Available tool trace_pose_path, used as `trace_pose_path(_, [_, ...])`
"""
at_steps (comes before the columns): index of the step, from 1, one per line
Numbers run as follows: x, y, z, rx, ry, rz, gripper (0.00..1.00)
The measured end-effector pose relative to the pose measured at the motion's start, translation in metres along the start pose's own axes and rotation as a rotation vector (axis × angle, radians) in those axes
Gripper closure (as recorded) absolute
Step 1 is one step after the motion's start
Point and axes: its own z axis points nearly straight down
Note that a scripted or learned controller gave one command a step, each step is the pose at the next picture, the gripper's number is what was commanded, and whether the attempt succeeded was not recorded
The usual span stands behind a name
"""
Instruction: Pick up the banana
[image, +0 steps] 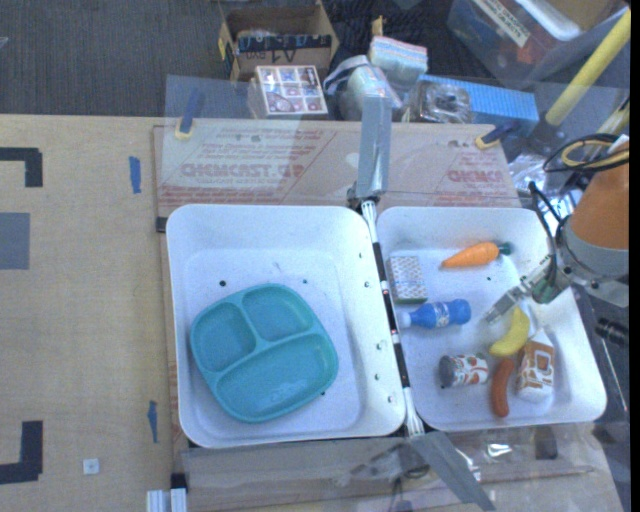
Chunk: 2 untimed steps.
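Observation:
The yellow banana (511, 336) lies in the right bin (430, 230), near its right wall, curved between a small carton and a red sausage. My gripper (507, 303) reaches in from the right, slanting down to the left, and its tip is just above the banana's upper end. I cannot make out whether it touches the banana. The grey arm with its orange band (606, 212) rises over the bin's right edge.
The right bin also holds an orange carrot (472, 255), a grey packet (407, 277), a blue bottle (437, 315), a small can (463, 371), the sausage (500, 386) and the carton (537, 371). A teal divided plate (263, 350) lies in the left bin (200, 240).

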Motion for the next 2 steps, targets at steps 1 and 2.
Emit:
trace_pose_path(1, [-0.035,0.067,0.001,0.006,0.009,-0.063,0.00])
trace_pose_path(2, [0.024,0.002,-0.080,0.002,0.003,-0.157,0.00])
